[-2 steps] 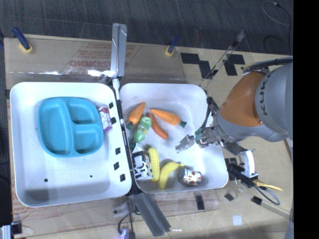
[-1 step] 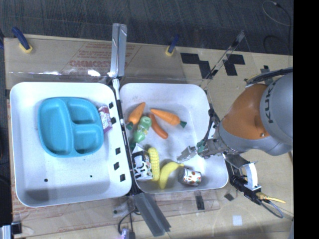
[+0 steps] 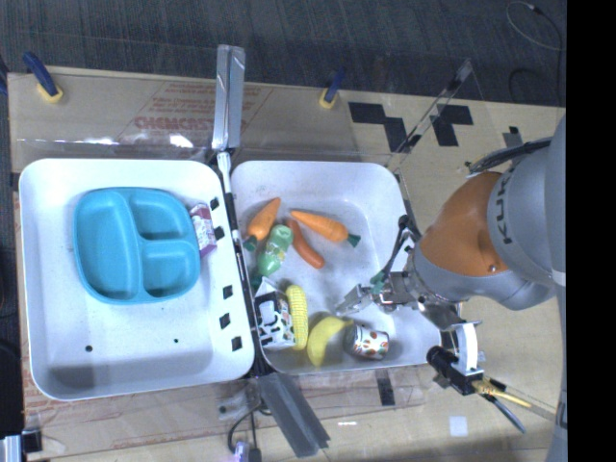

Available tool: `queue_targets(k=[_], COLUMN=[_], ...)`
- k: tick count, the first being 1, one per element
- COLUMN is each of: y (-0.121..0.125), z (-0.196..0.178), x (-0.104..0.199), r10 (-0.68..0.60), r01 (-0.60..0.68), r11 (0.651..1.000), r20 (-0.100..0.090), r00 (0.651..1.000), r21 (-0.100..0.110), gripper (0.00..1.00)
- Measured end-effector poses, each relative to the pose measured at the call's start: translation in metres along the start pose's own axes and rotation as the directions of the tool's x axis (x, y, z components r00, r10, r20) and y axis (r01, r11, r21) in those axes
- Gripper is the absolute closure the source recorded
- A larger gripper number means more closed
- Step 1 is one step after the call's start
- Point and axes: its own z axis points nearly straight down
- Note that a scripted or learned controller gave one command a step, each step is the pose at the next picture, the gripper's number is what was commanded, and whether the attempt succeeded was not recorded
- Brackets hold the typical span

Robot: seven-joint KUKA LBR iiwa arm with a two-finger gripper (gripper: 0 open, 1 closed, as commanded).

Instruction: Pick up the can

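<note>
The can lies on its side near the front edge of the right bin; it is small, with a red, white and dark label. My gripper hovers just above and slightly behind it, reaching in from the right. It is open, with nothing between its fingers. The can sits apart from the fingertips, right of a yellow lemon.
The right bin also holds two carrots, a green bottle, a corn cob and a black-and-white carton. In the left bin sit a blue divided tray and a purple packet by the divider.
</note>
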Motion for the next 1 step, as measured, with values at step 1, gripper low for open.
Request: queue_targets(k=[1], y=[0.0005], z=[-0.0098], x=[0.0006], r10=[-0.006], r01=[0.006], r11=[1.000], r20=[0.000], r00=[1.000], r21=[0.001], gripper=[1.00])
